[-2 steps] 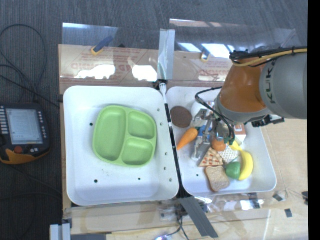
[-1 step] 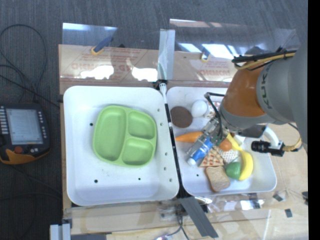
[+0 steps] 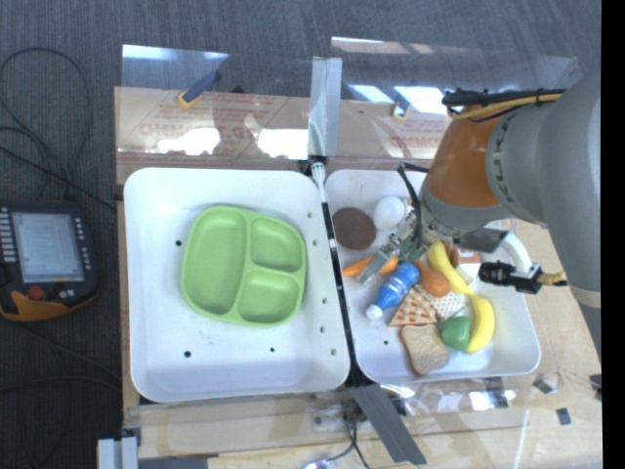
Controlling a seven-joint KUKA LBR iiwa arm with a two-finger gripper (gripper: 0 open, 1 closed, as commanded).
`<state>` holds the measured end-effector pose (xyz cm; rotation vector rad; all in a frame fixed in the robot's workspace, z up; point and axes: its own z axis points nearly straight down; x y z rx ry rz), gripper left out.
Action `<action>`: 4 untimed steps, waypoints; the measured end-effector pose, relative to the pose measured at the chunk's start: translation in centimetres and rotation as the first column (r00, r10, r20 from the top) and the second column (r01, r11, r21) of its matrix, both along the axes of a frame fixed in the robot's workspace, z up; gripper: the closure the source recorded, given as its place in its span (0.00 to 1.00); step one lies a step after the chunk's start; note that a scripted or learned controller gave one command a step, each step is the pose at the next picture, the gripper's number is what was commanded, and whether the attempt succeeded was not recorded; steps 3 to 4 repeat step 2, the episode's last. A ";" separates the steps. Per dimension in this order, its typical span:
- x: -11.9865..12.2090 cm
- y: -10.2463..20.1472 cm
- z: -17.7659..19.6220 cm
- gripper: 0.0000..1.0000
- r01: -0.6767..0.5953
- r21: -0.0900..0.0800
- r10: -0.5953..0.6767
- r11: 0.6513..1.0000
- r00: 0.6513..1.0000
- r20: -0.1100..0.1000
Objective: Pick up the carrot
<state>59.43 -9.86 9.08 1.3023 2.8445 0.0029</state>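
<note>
Gripper (image 3: 383, 260) is down in the right bin (image 3: 518, 355), metal fingers angled toward the bin's left wall. Jaws look narrow, tips right at the carrot (image 3: 359, 263); cannot tell if the carrot is actually pinched between them or just touched. Carrot is orange, lying flat near the left wall of the right bin, just near of the brown disc (image 3: 354, 228).

Dark grey carpet floor (image 3: 78, 18) all around the bench. Wooden bench top (image 3: 225, 125) with clear plastic panels standing at the far side. Teach pendant (image 3: 44, 257) lies on the floor at the left, black cable looping from it.

Left bin (image 3: 156, 360), white, holds a green divided plate (image 3: 244, 265) near its middle. Right bin is crowded: white ball (image 3: 390, 208) far side beside the brown disc, blue bottle (image 3: 394, 289) tilted just near of the gripper, yellow banana (image 3: 480, 325) curving along the right, a waffle-like piece (image 3: 418, 309), a bread slice (image 3: 423, 348) at the near edge, a green item (image 3: 455, 332) touching the banana, an orange-red round item (image 3: 436, 283) between bottle and banana.

Arm (image 3: 557, 154) comes in from the right, big grey body over the right bin's far right corner, orange band (image 3: 464, 169) above the wrist, wrist pitched down and to the left.
</note>
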 end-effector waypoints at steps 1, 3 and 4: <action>0.2 0.0 1.1 1.00 -0.002 -0.004 0.002 1.000 1.000 0.006; -4.9 4.1 12.0 1.00 0.155 0.002 -0.155 0.988 0.988 -0.009; -4.9 4.1 12.0 1.00 0.155 0.002 -0.155 0.988 0.988 -0.009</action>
